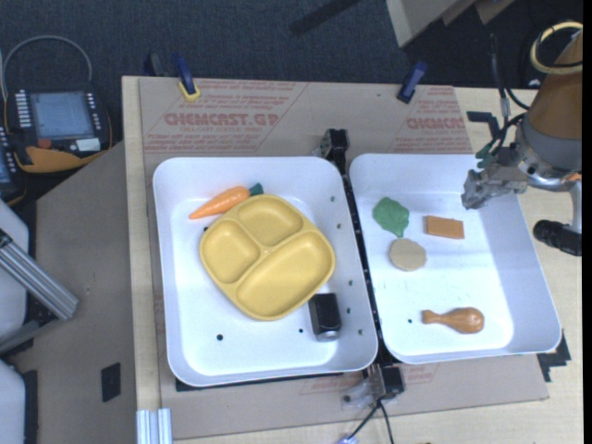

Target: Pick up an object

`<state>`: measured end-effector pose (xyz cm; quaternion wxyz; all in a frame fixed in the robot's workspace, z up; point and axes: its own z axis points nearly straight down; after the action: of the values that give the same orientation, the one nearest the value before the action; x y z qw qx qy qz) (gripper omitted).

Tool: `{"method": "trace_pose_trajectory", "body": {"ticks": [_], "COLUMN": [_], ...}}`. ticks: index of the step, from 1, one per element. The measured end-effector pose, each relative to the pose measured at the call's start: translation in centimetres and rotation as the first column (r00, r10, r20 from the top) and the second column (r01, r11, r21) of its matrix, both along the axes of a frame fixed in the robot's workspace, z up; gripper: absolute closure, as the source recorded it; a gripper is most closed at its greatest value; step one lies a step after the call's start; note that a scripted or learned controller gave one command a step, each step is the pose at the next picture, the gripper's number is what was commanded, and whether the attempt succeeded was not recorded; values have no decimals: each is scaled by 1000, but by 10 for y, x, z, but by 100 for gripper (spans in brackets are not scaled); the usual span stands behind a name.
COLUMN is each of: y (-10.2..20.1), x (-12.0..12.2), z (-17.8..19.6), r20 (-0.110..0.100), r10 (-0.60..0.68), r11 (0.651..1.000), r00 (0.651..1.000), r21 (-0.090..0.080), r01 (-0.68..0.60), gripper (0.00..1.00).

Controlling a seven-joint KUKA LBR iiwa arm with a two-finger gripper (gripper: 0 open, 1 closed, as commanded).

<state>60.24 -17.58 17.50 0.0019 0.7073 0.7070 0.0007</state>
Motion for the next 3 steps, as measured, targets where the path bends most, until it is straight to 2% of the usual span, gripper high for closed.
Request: {"method": "trace_pose_trajectory", "body": {"ticks": [1,2,3], "y": [6,6,62], "x": [-7,-6,-5], "z": [57,90,74], "r20": [1,0,-5], "r10": [1,1,3], "r11": [1000,1000,1000], "r00": [1000,1000,1000], "r21": [0,0,2], "r01": [-1,-1,-3], "gripper": [100,100,100]}}
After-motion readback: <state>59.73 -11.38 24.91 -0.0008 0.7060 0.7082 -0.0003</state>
